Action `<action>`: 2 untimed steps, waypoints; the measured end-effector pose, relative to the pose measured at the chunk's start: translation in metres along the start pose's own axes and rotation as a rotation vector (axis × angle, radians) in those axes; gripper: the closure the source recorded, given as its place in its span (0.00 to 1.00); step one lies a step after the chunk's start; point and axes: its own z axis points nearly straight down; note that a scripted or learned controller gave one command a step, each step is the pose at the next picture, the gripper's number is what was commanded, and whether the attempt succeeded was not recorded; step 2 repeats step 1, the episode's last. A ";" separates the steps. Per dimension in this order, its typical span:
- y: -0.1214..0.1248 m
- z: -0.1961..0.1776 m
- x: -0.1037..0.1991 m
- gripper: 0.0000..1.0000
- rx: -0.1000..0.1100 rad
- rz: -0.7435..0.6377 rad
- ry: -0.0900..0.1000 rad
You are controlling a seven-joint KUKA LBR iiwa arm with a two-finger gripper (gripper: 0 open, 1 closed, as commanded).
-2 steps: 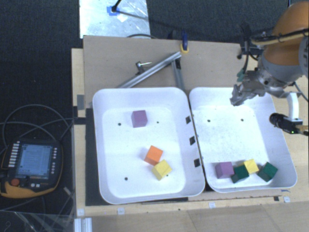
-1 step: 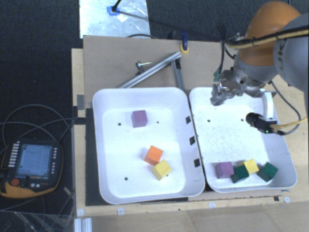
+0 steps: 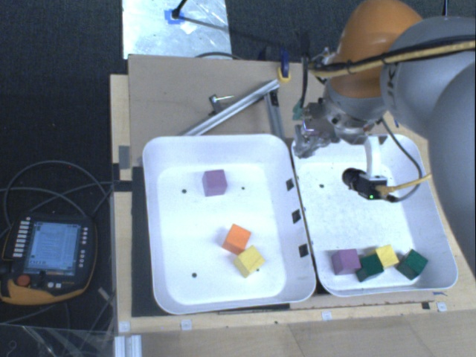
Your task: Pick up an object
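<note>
Where glossy bins meet, metallic tool.

A teach pendant with a lit screen and an orange underside is seen on the dark floor left of the desk, with grey cables looped around it. A crinkled silver sheet marked with blue tape is laid beyond the desk's far edge. A metal rod is set at a slant on a brown board.
</note>
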 end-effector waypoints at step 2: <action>0.009 -0.011 0.056 1.00 -0.002 -0.001 0.001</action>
